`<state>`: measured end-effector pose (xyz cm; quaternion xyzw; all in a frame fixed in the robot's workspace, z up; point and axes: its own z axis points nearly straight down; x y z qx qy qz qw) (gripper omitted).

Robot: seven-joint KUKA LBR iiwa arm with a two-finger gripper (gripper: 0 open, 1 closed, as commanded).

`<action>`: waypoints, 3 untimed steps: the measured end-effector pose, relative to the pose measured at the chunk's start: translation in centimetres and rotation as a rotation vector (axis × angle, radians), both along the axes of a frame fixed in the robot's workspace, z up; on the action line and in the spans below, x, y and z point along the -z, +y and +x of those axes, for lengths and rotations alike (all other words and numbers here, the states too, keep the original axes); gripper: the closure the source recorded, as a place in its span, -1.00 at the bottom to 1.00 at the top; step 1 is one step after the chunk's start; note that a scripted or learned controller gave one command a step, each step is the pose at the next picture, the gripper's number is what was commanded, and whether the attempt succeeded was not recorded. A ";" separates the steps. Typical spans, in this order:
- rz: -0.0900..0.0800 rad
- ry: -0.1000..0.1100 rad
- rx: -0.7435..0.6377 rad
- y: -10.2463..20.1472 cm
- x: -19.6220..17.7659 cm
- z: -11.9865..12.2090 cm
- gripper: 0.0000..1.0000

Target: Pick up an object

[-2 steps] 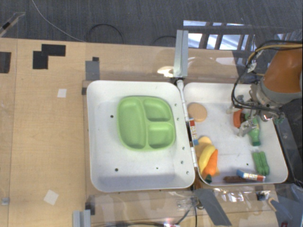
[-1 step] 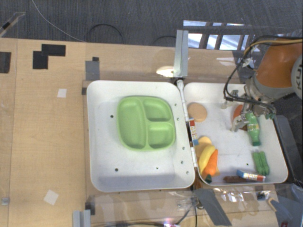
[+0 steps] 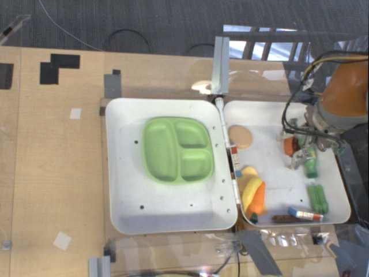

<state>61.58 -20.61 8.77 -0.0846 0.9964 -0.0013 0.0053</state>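
- Your gripper (image 3: 301,153) sits low over the right bin (image 3: 271,126), near its far right side. Whether it is spread or pinching anything, you cannot tell from this slant.
- Just beside it: a small orange block (image 3: 289,146) on the left, a green bottle (image 3: 311,167) just below. Either looks like the target; which one is unclear.
- Also in this bin: a tan round piece (image 3: 240,137), a banana (image 3: 250,187) touching a carrot (image 3: 259,198), a green pod (image 3: 317,199), a marker (image 3: 305,214) by the near wall.
- Left bin (image 3: 121,206) holds a green divided plate (image 3: 176,149), well apart from the arm.
- Advice: centre on one item before closing, since the block and bottle lie close together and a straddle would likely nudge both.
- Lift straight up and check that something is really between the tips before calling it a pick.
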 end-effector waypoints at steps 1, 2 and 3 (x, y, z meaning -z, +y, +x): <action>0.003 -0.002 0.080 5.7 -0.1 0.1 -1.00; -0.003 -0.002 -0.184 1.3 -0.1 -0.6 -1.00; 0.000 -0.004 -0.065 5.5 -0.2 -2.4 -1.00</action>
